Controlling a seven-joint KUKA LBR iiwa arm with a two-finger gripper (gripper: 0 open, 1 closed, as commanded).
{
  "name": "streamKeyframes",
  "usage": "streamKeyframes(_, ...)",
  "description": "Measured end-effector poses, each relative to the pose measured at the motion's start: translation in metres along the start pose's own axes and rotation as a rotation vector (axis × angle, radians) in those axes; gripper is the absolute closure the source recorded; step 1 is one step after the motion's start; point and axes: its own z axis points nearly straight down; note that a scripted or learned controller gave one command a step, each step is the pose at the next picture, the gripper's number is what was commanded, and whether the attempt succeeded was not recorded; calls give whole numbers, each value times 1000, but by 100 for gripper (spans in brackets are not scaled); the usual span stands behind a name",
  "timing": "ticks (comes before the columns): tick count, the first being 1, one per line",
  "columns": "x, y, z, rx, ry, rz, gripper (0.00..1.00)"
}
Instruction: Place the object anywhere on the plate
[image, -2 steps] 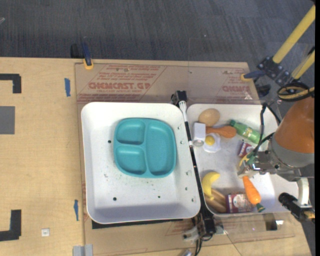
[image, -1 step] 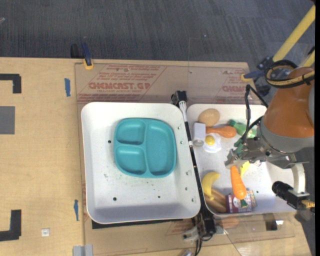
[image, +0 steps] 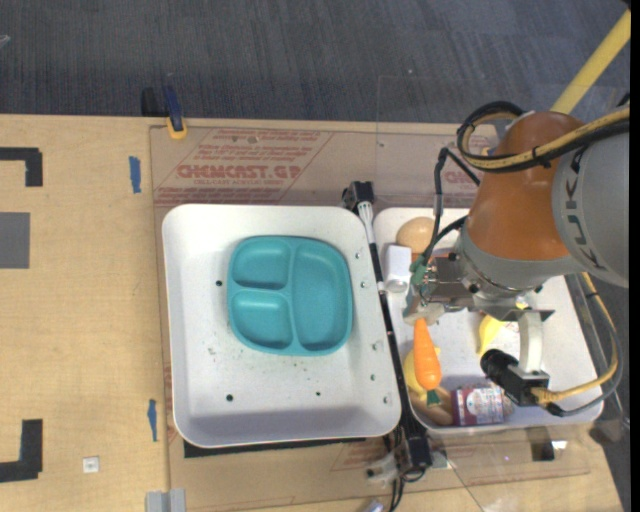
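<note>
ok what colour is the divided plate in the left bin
Teal, a blue-green all over, on the divided plate; the camera view shows it plainly from above.

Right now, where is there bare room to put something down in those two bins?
The left bin has bare floor all round the plate, widest along its near edge. The plate's three compartments are bare too. The right bin is crowded: carrot, egg, bottle and the arm over them.

The arm (image: 520, 200) covers much of the right bin (image: 590, 405), hiding the end effector's fingers beneath its wrist. An egg-like object (image: 414, 234) peeks out beside the arm, partly masked. A small bottle (image: 480, 404) lies below it, label unreadable.
</note>
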Motion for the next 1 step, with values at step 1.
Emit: streamKeyframes(1,64,47,51,4,-3,127,100)
